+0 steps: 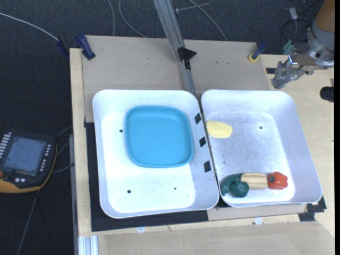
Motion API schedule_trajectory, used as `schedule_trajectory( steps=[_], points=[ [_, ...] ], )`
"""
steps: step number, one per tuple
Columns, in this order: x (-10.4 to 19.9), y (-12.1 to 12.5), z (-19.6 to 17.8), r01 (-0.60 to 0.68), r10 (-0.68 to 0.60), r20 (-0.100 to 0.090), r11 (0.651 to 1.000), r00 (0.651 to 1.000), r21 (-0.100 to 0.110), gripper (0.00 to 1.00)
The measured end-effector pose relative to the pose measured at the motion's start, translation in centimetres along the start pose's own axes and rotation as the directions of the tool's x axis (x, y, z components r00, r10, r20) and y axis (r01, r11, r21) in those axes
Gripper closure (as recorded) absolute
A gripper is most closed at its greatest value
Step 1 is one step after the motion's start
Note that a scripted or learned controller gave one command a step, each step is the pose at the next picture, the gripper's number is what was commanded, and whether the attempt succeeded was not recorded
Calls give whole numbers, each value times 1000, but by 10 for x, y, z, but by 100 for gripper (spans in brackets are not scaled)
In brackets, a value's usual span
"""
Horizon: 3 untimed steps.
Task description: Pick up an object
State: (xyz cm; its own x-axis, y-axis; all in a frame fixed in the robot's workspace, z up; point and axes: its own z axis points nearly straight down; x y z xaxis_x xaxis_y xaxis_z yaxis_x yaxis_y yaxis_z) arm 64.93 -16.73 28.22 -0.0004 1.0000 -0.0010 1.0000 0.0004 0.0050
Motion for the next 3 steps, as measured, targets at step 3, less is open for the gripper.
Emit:
schedule_trajectory(
  steps=[3],
  points=[
    [151,-58,26,4,-4,-3,1000,1000,4,100]
  ],
)
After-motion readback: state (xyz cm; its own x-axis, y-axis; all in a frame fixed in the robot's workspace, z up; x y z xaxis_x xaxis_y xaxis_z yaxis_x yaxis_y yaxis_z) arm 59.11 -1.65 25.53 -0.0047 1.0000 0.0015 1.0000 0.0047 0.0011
